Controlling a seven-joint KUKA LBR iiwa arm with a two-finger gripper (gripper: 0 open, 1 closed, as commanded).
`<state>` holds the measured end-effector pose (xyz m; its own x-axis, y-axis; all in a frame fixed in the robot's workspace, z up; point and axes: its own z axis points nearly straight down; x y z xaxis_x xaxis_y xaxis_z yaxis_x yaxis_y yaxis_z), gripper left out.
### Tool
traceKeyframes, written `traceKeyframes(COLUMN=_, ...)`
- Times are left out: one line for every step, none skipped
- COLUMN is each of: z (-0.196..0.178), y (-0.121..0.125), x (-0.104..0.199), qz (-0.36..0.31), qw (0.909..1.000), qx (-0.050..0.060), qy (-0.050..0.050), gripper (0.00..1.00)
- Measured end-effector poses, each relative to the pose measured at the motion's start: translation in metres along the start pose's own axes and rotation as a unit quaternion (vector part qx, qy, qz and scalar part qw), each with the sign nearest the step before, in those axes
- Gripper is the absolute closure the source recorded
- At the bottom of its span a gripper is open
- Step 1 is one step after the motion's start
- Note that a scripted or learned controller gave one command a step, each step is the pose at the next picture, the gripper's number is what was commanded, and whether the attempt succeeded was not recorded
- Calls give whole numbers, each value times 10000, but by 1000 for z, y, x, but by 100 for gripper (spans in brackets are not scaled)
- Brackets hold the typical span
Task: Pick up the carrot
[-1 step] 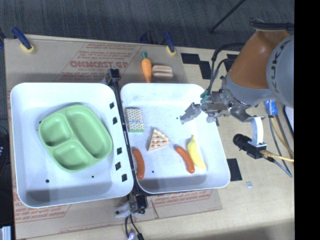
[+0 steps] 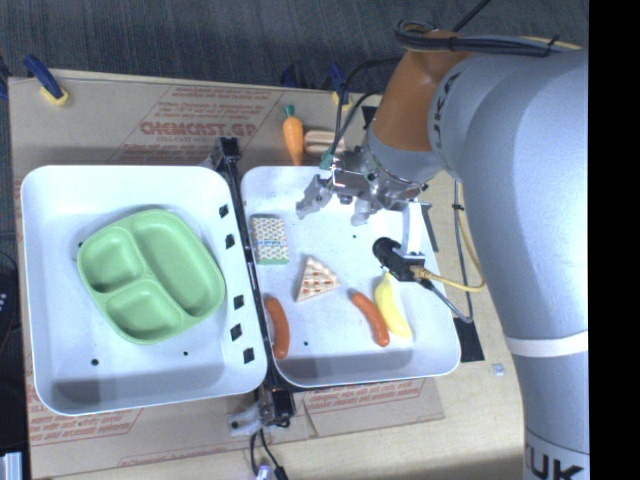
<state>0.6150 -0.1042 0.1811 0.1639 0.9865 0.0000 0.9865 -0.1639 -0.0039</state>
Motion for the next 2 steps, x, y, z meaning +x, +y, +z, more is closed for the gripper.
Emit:
traceKeyframes(z=-3, y=48, x=-53, qz=796, qw=9968, qx=-5, qy=-2, gripper=0)
traceKeyframes(z=90, y=55, x=-79, qz=1534, qw=9882, qx=13, qy=1, gripper=0)
